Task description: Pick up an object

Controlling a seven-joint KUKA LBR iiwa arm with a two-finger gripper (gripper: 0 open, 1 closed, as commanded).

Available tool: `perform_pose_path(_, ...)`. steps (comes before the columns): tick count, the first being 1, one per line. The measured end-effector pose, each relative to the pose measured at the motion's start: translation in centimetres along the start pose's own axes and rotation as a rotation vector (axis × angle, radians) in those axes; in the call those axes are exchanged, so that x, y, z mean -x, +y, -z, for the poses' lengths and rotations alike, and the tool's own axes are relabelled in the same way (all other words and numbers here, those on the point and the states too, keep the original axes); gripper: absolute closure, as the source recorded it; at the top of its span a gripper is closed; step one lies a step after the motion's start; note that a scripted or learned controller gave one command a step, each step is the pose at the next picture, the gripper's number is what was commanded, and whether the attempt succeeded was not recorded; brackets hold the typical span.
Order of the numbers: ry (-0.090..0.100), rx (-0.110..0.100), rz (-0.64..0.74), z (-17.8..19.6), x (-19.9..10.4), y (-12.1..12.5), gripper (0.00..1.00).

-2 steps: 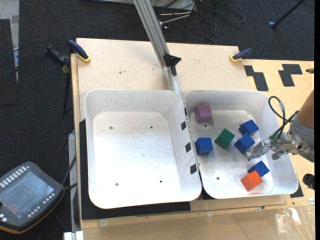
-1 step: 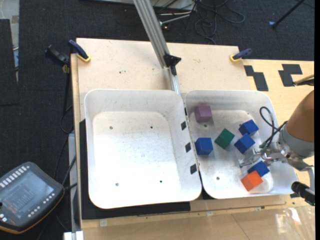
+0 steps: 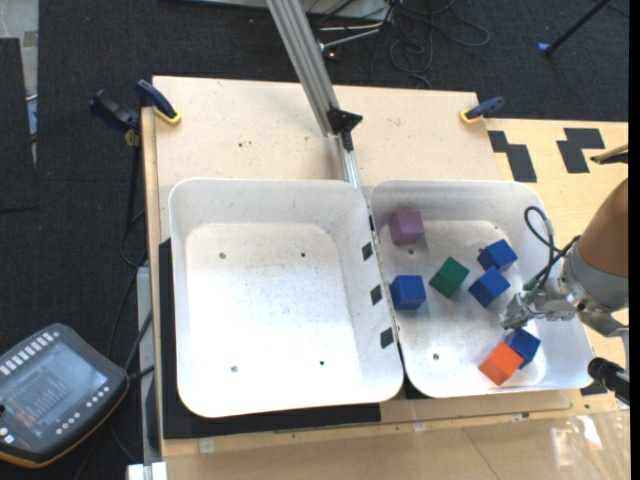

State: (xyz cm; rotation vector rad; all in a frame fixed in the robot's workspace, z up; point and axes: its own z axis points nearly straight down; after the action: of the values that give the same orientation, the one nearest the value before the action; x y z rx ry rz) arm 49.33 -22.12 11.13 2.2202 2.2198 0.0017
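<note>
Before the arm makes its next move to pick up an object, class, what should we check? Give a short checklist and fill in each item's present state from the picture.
1. Objects are available in the right bin: ok. It holds a purple cube, a green cube and several blue ones.
2. Gripper is over the right bin: ok, near its right side.
3. A target lies close to the gripper: ok. A blue cube sits just to its left, and the orange block lies below it.
4. The orange block stands free of its neighbours: not ok, a blue cube touches it.
5. Gripper is open and ready: cannot tell.
</note>
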Motion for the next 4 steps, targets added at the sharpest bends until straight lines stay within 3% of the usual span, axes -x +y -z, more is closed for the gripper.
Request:
perform_pose_path(2, -0.003, 0.005, 0.004, 11.8, -0.5, 1.2, 1.0)
perform_pose_path(3, 0.001, -0.004, 0.0, 9.4, -0.5, 1.2, 1.0)
perform_pose_path(4, 0.001, 0.0, 0.007, 10.2, -4.7, 3.8, 1.0)
